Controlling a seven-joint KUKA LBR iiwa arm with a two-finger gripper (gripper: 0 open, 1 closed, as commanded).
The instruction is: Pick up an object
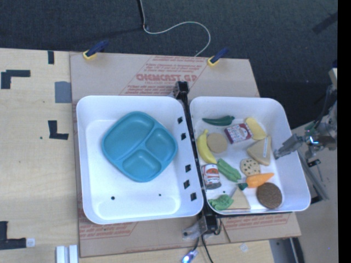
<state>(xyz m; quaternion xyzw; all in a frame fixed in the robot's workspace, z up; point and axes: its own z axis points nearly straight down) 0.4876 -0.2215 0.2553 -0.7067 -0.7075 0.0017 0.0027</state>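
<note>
**Right bin (236, 99), task stock.** You have loose toy food to choose from, crowded together so any descent meets something.
- Green pepper (218, 120) at 12 o'clock, lying flat and apart from the rest.
- Banana (205, 147) at 9 o'clock, along the inner wall; the wall leaves little room on that side.
- Red-labelled packet (237, 132) and yellow piece (255, 127) at 1 o'clock, touching.
- Pale wedge (260, 151) at 3 o'clock, nearest the tool.
- Cookie (249, 166) and carrot (258, 179) just below centre, close together.
- Small can (211, 176) at 8 o'clock, near the inner wall.
- Brown disc (269, 195) at 5 o'clock, flat, with bare floor to its right.

**Left bin (82, 147).** It holds one blue divided plate (140, 146), centred and lying flat.

**Gripper (292, 144).** You see it at 3 o'clock of the right bin, over the outer rim and pointing inward toward the wedge. Nothing is visibly held. Whether it is open or closed you cannot tell; it is too small and blurred.

**Judgement.** The pick has not begun. The wedge or the disc looks the likeliest first target, since each lies near the tool's side and away from the inner wall.
</note>
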